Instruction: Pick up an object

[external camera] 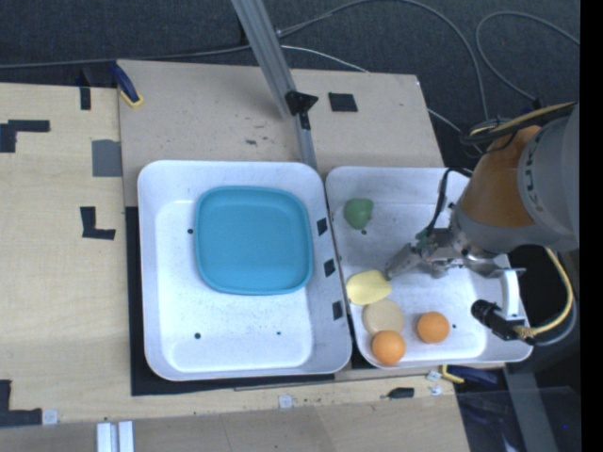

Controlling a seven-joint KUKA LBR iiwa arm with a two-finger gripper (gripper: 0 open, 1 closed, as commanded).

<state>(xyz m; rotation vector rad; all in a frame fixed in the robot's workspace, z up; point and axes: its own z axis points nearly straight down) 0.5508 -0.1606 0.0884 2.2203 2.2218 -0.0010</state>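
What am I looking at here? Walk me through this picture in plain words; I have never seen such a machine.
One camera fixed above looks down at a slant on a bench bearing two shallow white bins. The left bin holds a blue plate. The right bin holds a green ball, a yellow lemon-like piece, a pale round piece and two oranges. The grey and orange shape at the right is a robot arm. Its two-finger gripper hangs low beside the yellow piece; nothing shows between its fingers.

A robotics lab: plywood bench (226,111) marked with tape, loose cables (490,36) on dark carpet
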